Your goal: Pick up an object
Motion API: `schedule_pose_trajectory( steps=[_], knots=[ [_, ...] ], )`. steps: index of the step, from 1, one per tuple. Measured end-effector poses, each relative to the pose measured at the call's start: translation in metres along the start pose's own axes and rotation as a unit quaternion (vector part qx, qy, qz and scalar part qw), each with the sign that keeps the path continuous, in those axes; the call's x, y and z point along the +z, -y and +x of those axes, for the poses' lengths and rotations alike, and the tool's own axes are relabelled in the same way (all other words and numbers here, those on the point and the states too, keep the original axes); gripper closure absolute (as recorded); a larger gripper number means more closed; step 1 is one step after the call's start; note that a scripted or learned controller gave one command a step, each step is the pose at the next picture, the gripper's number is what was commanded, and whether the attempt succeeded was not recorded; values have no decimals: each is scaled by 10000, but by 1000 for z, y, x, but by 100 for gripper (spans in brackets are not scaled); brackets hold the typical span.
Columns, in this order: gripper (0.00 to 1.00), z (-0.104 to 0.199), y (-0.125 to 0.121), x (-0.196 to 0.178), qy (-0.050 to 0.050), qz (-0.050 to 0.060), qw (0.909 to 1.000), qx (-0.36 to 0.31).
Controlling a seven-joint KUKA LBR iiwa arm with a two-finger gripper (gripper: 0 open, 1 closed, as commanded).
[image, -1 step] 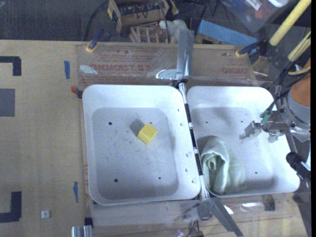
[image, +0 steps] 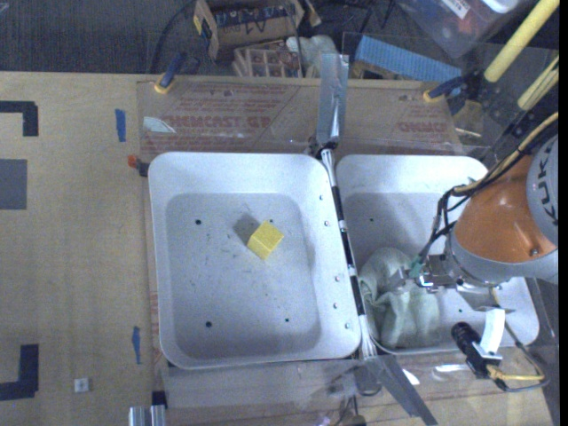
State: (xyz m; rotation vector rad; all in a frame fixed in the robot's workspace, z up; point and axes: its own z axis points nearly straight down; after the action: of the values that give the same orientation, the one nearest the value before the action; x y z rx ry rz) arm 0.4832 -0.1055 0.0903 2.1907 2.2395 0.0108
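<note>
A small yellow cube point(image: 265, 240) lies in the left bin point(image: 177, 185), a little above its middle. A crumpled pale green-white cloth point(image: 398, 302) fills the lower left of the right bin point(image: 399, 180). The arm, with its orange band point(image: 501, 224), reaches in from the right over the right bin. My gripper point(image: 424, 278) points down onto the cloth's right side, and the wrist hides its tips.
A raised divider point(image: 342, 238) separates the two bins. Cables and a black-and-white connector point(image: 475, 340) hang below the wrist near the right bin's front edge. Cardboard sheets point(image: 231, 122) and clutter lie behind the bins. The wooden bench extends to the left.
</note>
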Motion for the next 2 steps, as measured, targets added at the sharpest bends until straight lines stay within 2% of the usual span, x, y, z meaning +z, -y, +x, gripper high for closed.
schedule_pose_trajectory(
  steps=[1, 2],
  knots=[
    [100, 0, -2, -10, -17, -27, 10000, 18],
    [100, 34, 2, -92, 7, 76, 9864, 1645]
  ],
)
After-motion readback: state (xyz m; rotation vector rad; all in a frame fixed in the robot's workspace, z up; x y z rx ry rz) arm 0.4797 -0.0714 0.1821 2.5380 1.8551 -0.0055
